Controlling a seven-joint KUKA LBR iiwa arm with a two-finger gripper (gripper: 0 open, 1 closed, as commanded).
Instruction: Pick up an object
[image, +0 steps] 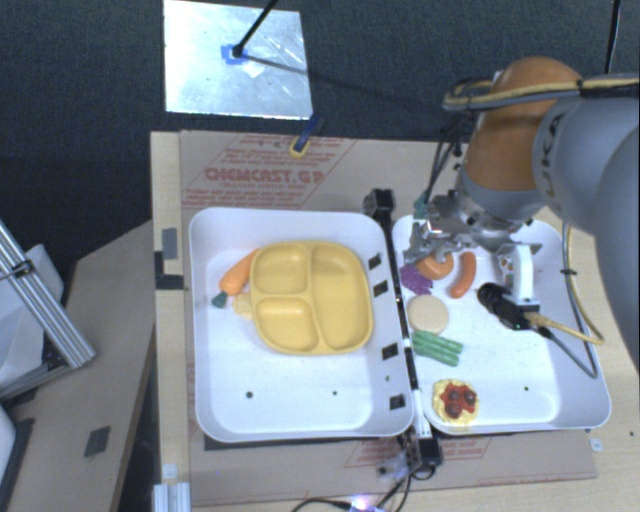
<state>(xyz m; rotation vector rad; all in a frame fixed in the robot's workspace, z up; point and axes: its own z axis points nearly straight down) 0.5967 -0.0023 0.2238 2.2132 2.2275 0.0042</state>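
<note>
Now end effector (437, 248) low in right bin (575, 400), over orange piece (436, 267) beside sausage (462, 274); grip state unclear.

The divided tray (305, 298) is lying in the left bin (290, 410), a carrot (236, 274) touching it at nine o'clock. In the right bin (520, 395), the sausage (462, 275) is lying at twelve o'clock, the pizza (456, 401) at six.

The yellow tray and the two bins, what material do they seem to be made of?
The yellow tray looks like moulded plastic with a matte finish: uniform colour, rounded compartment ridges, soft highlights. The left bin and the right bin look like smooth white plastic with a slight sheen and rounded rims, though coated metal cannot be ruled out.
</note>
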